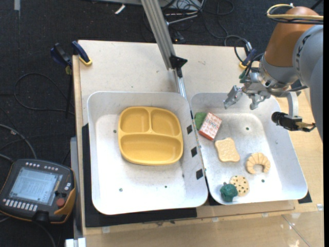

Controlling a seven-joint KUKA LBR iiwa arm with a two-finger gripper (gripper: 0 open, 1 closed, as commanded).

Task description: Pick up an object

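- The gripper hung over the far edge of the right bin, its two fingers spread apart with nothing between them
- The red and white carton lay on that bin's floor, nearer the camera than the gripper and toward the left bin, well apart from the fingertips
- A small green piece sat touching the carton on the side toward the left bin, close against the bin wall
- The slice of toast lay just beside the carton, on the near side and a little away from the left bin
- The croissant rested beyond the toast, farther again from the carton
- The cookie and the broccoli sat touching one another, well apart from the carton, at the bin's near edge
- The yellow divided plate lay in the left bin, across the two bin walls from the carton, with three compartments facing up
- A teach pendant lay on the dark floor, far from the carton, past the left bin
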